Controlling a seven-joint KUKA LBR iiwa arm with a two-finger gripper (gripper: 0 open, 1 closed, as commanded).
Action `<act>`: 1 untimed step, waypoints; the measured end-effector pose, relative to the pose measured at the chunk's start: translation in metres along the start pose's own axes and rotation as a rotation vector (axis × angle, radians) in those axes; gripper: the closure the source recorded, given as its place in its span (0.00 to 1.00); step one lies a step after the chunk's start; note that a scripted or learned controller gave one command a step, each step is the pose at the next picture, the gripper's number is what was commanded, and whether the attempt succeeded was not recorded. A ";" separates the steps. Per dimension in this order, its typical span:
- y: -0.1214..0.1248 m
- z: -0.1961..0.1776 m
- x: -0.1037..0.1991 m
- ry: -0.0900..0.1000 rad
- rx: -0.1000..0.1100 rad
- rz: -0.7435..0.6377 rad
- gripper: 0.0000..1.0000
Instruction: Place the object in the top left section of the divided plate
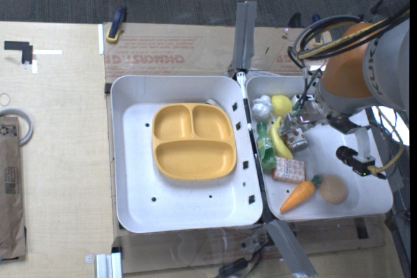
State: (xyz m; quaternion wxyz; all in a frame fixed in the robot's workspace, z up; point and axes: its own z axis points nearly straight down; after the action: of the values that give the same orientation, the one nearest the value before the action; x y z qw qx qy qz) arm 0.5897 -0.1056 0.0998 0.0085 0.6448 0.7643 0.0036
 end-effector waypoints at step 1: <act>-0.004 0.008 0.002 0.005 0.014 0.000 0.00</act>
State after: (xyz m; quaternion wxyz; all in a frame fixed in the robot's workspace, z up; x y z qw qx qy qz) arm 0.5853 -0.1042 0.0919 0.0018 0.6447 0.7644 -0.0001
